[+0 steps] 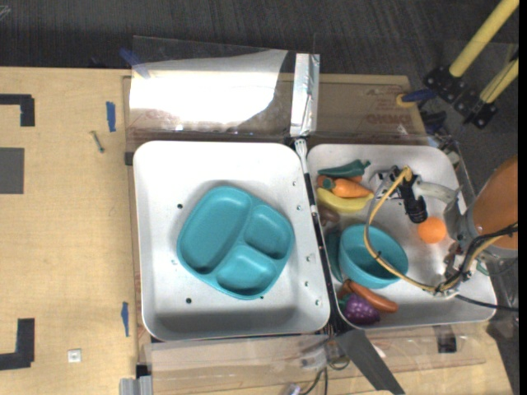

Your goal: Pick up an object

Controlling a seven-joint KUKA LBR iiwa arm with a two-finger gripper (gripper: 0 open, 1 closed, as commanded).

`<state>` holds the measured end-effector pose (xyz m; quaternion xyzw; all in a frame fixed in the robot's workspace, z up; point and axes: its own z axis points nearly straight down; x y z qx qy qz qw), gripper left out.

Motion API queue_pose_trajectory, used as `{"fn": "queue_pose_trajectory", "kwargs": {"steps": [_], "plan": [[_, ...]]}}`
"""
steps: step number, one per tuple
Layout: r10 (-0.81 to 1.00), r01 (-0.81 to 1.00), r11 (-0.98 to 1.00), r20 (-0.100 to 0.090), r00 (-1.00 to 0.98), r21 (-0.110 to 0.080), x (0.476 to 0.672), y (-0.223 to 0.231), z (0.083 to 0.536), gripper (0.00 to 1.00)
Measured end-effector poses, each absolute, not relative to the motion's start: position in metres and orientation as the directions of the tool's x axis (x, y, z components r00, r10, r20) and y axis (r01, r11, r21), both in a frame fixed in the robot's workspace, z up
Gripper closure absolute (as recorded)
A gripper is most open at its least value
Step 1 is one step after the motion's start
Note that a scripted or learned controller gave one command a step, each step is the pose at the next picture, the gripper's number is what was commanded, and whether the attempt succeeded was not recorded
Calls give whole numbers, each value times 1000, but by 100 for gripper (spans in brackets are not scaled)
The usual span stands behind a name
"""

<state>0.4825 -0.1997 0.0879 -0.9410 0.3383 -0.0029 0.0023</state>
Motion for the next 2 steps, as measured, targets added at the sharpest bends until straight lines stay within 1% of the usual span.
{"fn": "queue_pose_trajectory", "kwargs": {"steps": [1,2], "plan": [[-216,-216,-976,1,976,-5,491,-188,92,100],[-196,-196,-981,6,981,-3,495,-221,87,100]]}}
